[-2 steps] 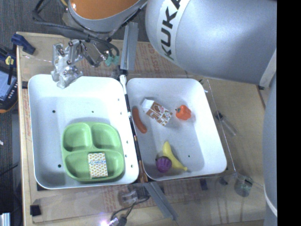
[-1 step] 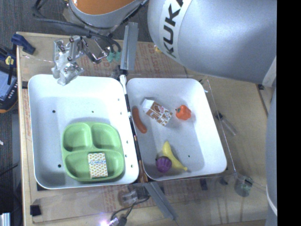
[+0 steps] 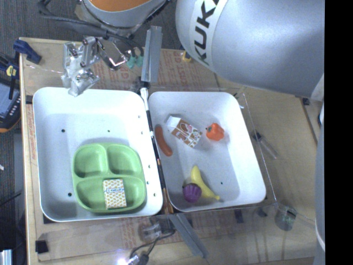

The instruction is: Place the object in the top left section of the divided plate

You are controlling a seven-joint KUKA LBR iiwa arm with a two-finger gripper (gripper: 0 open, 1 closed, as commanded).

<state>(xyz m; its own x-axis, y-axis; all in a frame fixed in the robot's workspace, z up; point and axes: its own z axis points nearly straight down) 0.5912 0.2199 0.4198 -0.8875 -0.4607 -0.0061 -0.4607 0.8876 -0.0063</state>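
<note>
Your gripper (image 3: 83,65) hangs at upper left (I cannot tell its state). The patterned box (image 3: 115,194) lies in the green divided plate (image 3: 88,162)'s bottom section.

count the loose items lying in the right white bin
5 in the shallow right white bin: a reddish sausage by its left wall, a small printed carton beside it, an orange pepper further right, a yellow banana and a purple round fruit near the front. None looks hidden.

The grey arm (image 3: 253,32) reaches leftward, its hand (image 3: 83,73) raised and pointing down
</note>
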